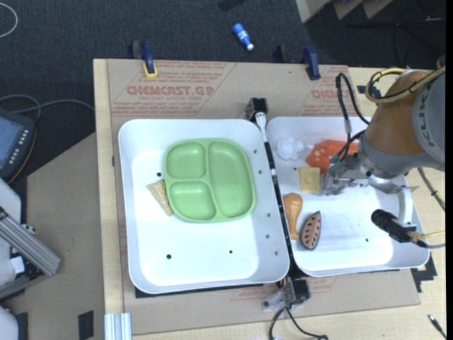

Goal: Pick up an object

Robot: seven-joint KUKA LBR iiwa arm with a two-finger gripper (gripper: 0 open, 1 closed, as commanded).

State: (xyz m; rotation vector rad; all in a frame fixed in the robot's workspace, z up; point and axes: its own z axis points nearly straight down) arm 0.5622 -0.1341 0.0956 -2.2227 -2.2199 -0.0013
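The end effector [337, 178] is low over the right bin [354, 255], at about 10 o'clock from that bin's centre. The wrist hides its tip, so I cannot tell whether it is wide or narrow, and nothing can be seen held in it.

The likeliest object is the yellow block [309, 180], which lies flat on the bin floor just beside the end effector at its 9 o'clock. It looks like a small, squarish piece of light toy food, probably stiff plastic or foam with smooth faces. It should weigh very little but could skid or tip if it is pushed from one side. A hold across two opposite flat sides, low and centred, seems the safest.

At 12 o'clock from the block is an orange-red piece [327, 152], partly under the wrist. Its irregular outline gives less sure purchase. A white crumpled thing [288, 147] sits at 11 o'clock and looks soft and yielding. At 7 o'clock lies a tan carrot-shaped piece [292, 211], tapered and likely to slip towards its narrow end. A brown oval piece [310, 230] is just beside it at 6 o'clock.

The left bin [205, 264] holds a green divided plate [210, 179], with a tan wafer [161, 195] touching the plate's 9 o'clock edge. Both are well apart from the arm.
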